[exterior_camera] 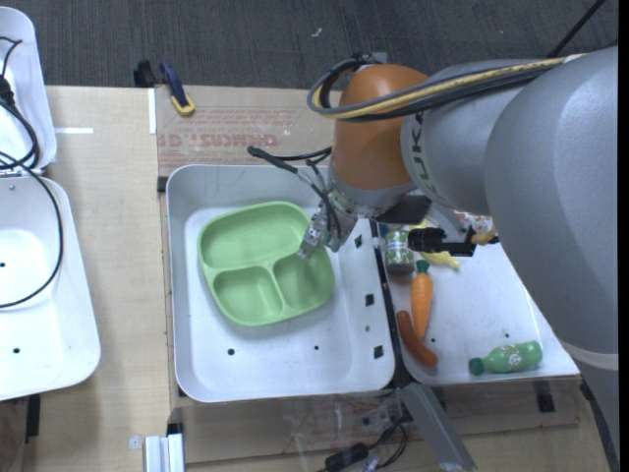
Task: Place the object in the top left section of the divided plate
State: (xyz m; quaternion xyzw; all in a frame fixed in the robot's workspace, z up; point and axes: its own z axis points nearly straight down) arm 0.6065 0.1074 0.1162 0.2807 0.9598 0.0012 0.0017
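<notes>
The pincer (316,236) hangs over the right rim of the green plate (257,260), which lies in the left bin (197,352). I cannot tell its state, nor whether it carries anything. The carrot (422,303), sausage (415,340) and bottle (506,357) lie in the right bin (491,303). The large upper section sits just left of the tip. A likely risk: a release this near the rim could let the object bounce off into the bin, or land in the lower right section below.
</notes>
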